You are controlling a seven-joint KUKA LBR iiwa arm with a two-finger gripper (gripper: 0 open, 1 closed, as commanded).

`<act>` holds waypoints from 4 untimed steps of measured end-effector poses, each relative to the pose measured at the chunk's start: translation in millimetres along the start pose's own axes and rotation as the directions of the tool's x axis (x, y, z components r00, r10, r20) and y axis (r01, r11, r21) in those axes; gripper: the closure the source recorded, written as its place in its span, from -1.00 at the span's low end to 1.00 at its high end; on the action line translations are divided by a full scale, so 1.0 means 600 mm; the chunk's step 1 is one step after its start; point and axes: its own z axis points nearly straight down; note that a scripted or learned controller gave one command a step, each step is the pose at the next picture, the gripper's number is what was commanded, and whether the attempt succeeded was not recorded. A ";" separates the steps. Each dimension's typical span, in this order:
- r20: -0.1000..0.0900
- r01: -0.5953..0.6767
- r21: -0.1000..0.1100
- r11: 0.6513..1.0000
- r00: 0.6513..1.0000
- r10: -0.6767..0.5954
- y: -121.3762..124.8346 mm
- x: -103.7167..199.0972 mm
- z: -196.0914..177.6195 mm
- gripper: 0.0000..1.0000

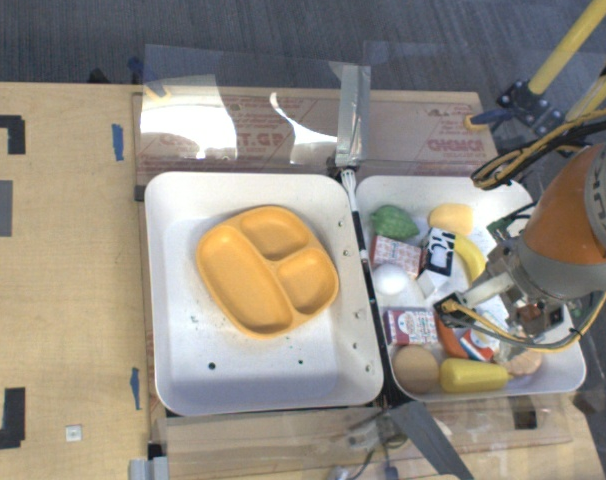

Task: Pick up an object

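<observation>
- Several objects crowd the right bin [573, 368], all beside or beneath the gripper [503, 313]; none is visibly lifted.
- Gripper: low over the bin's right half. Whether it is clenched or released cannot be told, and no object is seen in its grasp.
- Just left of the gripper: an orange item [451, 336] and a red carton [410, 325].
- Just below the gripper in the view: a yellow cylinder [473, 374], with a tan ball [416, 366] at its left end.
- Above-left of the gripper: a banana [470, 258], a black-and-white box [440, 251] and a yellow ball [451, 216].
- Further left: a white ball [391, 283], a pink carton [396, 253] and a green item [393, 218].
- Well left of the gripper: the left bin [183, 368], holding a yellow divided plate [268, 268].
</observation>
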 end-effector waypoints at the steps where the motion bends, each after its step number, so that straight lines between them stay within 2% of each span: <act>1: -0.019 -0.114 -0.008 0.993 0.993 0.114 -0.011 0.055 0.077 -1.00; 2: -0.013 -0.004 -0.007 1.000 1.000 0.004 0.140 0.048 0.084 -1.00; 3: -0.016 -0.045 -0.003 0.999 0.999 0.045 0.052 0.153 -0.047 -1.00; 4: -0.013 -0.102 -0.004 0.995 0.995 0.102 0.030 0.201 -0.122 -1.00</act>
